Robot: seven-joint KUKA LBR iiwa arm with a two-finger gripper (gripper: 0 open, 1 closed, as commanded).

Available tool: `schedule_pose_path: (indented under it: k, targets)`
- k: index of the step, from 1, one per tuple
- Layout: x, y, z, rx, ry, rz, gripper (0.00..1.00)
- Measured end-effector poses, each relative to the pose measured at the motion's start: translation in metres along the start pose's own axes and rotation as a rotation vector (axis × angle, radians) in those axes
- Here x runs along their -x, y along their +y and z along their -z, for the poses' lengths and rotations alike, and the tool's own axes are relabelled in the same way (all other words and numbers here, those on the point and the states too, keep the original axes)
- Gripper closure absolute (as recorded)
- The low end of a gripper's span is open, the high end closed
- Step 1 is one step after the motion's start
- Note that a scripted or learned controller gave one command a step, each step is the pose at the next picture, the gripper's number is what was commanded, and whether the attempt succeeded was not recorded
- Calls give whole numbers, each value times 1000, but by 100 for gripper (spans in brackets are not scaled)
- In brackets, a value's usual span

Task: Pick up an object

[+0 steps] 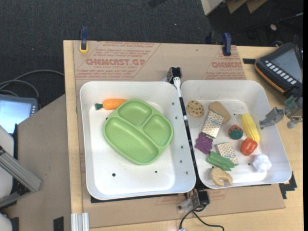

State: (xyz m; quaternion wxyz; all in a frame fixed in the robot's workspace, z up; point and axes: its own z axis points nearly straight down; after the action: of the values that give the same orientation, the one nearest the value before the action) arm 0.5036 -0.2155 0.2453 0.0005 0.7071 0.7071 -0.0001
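— What lies nearest the front edge of your bins?

— In the right bin [274,165], a tan round pastry [221,177] sits close to the front wall, with a white lump [261,163] to its right and a green bean pod [221,160] just behind it. The left bin [91,143] has bare floor along its front and left side — plenty of room there.

— And further back?

— A purple bunch of grapes [204,143], two patterned squares [212,125], a red tomato [248,146], a small green-and-red piece [235,132] and a yellow corn cob [250,127] crowd the middle. Behind them lie a cookie [195,109] and a slice of bread [219,110]. The green divided plate [138,131] fills the left bin's centre, an orange carrot [111,104] touching its far rim.

— Where is your gripper [276,115]?

— At the right bin's right edge, beside the corn cob, holding nothing; how wide my fingers stand I cannot tell.
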Motion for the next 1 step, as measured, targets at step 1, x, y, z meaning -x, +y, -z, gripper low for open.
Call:
schedule_pose_path:
  k: [1]
  targets:
    - [-71,35,-144,-12,8,8,0]
